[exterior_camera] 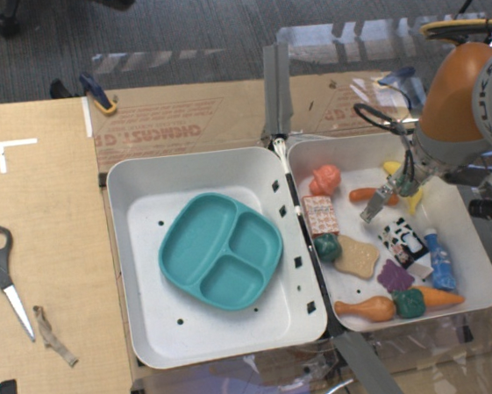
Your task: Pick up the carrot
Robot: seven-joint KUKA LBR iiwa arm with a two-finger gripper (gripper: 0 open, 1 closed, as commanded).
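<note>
Nearest the camera, along the bottom edge of the right bin (491, 292), lies the carrot (441, 295): a toy with an orange tapering body pointing toward the right, its thick end butting against a green lump (409, 304) that may be its leafy top or a separate toy; I cannot tell which. A purple piece (397, 278) sits just above that green lump, a blue bottle-like thing (440, 262) stands just above the carrot's body, and an orange gourd-shaped toy (367, 309) lies just left of them. Higher in the frame, at the upper right of the same bin, the claw (379, 204) hangs below the grey and orange arm (458, 106), near a small orange toy (365, 194) and well apart from the carrot. Whether its fingers are spread or closed I cannot tell, and nothing is visibly held. The left bin (136, 275) holds a teal divided plate (221, 251). As a judgement, the carrot looks like light, stiff, smooth plastic, so it could slip or roll under a pinch. The best hold seems to be across the middle of the body, where it is thick enough to bite, fingers closing from above and below in the frame, clear of the bottle and the bin's wall.
</note>
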